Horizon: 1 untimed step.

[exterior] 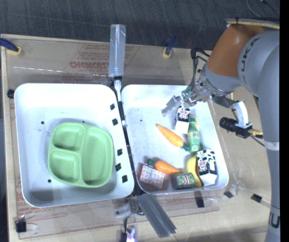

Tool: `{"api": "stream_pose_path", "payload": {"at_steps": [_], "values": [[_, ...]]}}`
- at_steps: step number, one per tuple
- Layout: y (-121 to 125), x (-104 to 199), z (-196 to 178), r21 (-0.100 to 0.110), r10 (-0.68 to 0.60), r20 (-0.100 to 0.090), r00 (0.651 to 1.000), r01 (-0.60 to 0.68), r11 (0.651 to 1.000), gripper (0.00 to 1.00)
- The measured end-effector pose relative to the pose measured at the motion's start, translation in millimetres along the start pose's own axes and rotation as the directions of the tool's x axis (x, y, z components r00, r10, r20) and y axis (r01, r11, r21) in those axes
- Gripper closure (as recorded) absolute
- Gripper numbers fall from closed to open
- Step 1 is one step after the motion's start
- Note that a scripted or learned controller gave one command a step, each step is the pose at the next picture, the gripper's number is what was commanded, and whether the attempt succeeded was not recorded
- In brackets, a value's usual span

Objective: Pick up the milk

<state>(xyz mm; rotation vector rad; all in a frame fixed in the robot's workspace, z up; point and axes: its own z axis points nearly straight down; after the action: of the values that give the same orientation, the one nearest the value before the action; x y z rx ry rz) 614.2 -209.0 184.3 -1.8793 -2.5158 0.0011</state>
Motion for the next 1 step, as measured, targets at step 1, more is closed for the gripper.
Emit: {"api": "stream_pose_path", "payload": {"at_steps": [1], "values": [[21.8, -5.6, 5.8, -0.003, -0.061, 0.002, 0.998, 0.061, 0.998, 0.0]]}}
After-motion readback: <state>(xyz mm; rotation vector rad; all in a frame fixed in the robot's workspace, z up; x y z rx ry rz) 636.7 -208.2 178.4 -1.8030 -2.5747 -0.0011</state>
